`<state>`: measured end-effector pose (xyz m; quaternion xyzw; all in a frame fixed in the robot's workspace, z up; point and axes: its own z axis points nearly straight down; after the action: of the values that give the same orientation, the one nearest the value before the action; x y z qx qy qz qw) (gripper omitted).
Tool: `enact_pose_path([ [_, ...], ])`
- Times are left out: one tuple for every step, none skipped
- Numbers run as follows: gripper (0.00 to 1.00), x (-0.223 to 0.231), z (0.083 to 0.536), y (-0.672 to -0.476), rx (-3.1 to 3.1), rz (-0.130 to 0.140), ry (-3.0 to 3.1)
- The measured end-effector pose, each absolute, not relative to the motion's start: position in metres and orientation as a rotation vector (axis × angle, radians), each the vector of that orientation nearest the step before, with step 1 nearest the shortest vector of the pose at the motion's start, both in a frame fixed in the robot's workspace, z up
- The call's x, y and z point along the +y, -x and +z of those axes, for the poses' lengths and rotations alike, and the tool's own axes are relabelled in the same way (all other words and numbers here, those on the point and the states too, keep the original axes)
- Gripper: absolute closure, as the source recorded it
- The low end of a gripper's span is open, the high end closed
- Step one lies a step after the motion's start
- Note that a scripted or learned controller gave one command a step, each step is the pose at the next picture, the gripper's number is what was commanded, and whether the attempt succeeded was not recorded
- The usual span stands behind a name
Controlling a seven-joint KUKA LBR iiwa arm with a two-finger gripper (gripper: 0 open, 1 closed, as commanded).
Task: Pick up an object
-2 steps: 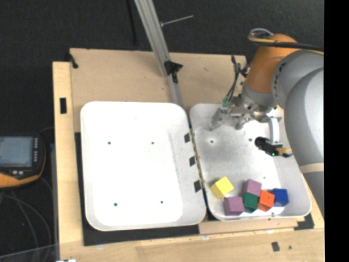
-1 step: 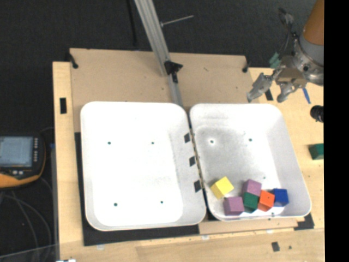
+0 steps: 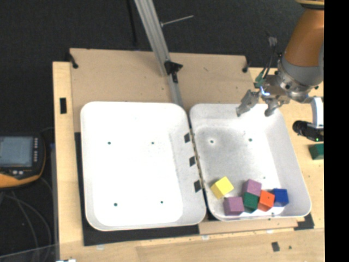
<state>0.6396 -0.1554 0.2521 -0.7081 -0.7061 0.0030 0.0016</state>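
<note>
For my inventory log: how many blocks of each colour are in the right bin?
Yellow: 1
Purple: 2
Green: 1
Orange: 1
Blue: 1
Total: 6 blocks

Blocks (image 3: 251,195) crowd the right bin's (image 3: 272,141) near corner, touching each other; its upper floor offers open passage.

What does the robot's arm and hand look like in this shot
The arm has a rounded orange band above a grey metallic wrist. The hand is small, with two thin grey fingers, and thin cables with a spot of blue-green run along its left side.
</note>
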Motion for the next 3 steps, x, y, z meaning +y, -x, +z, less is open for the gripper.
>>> enact_pose_path([
  [0.0,-0.121,0.317,-0.624,-2.232,-0.009,2.22],
  [0.0,-0.098,0.33,-0.623,-2.231,-0.006,2.218],
  [0.0,-0.094,0.221,-0.624,-2.217,0.01,2.22],
])
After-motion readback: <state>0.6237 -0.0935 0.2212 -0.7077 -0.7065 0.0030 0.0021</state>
